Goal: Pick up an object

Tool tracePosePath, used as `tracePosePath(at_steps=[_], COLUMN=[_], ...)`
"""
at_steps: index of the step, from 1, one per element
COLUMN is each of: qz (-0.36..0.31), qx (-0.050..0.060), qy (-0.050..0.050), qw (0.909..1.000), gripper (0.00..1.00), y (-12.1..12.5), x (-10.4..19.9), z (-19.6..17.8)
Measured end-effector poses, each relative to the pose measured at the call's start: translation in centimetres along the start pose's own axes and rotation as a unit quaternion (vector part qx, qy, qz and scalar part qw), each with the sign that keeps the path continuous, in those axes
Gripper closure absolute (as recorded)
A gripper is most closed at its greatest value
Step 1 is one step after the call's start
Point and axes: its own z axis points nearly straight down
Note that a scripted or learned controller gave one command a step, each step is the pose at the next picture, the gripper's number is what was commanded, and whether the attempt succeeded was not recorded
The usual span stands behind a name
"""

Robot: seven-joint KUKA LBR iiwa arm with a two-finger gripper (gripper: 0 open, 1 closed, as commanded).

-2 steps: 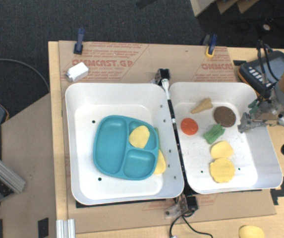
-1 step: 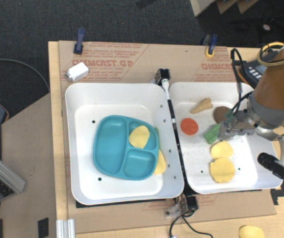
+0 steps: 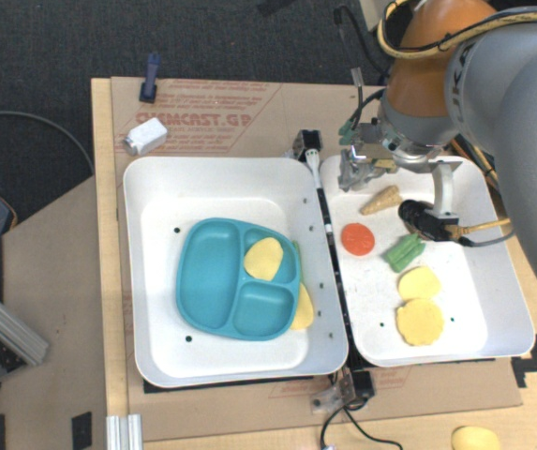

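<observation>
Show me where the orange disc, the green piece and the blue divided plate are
orange disc (image 3: 358, 240), camera view, the middle of its top face.
green piece (image 3: 405, 251), camera view, mid-length.
blue divided plate (image 3: 210, 270), camera view, the bare floor of its large left compartment.

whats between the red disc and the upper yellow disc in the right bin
In the camera view, a small green piece lies between the red disc and the upper yellow disc, on the right bin floor, close to both.

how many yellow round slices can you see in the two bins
4. One in the blue tray, at; one beside the tray's right edge, partly hidden; two in the right bin, at and.
</observation>
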Motion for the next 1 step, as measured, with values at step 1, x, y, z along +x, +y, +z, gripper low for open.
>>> tracePosePath(at_steps=[1], qz=[0.001], qx=[0.001], qy=[0.001], qw=[1.0], gripper=[1.0], y=[-5.11], x=[8.8], z=[-8.64])
